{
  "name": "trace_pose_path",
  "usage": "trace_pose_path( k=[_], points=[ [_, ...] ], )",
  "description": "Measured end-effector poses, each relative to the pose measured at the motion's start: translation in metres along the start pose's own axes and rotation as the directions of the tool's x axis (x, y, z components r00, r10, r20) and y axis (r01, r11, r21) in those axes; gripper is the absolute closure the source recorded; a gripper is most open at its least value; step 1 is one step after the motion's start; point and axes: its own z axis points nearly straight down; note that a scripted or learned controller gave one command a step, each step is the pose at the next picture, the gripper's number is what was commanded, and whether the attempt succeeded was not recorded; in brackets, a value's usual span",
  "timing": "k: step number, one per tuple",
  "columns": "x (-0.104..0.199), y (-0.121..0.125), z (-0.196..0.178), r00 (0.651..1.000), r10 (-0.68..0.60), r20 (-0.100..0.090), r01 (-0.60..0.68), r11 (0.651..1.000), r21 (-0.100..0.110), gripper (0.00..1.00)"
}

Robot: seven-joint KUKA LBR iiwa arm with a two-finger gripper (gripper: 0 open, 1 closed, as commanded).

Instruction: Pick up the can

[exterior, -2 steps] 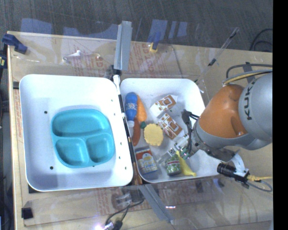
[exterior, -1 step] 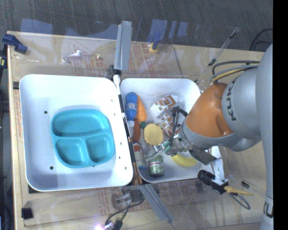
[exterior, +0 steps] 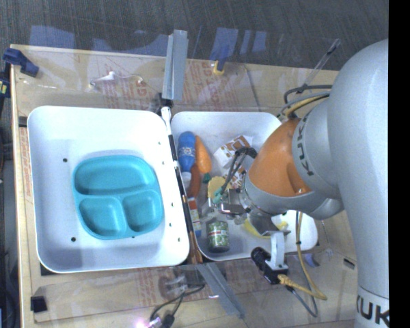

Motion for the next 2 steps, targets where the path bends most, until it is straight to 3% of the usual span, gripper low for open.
trace_pose_path(
  k=[1,2],
  points=[
    [-0.01,0.006,0.005,0.903,-0.429,0.011,0.429,0.903,-0.014,0.0],
    [0.006,0.0,0.006,0.995,-0.099,0.017,0.099,0.995,-0.012,0.0]
  ],
)
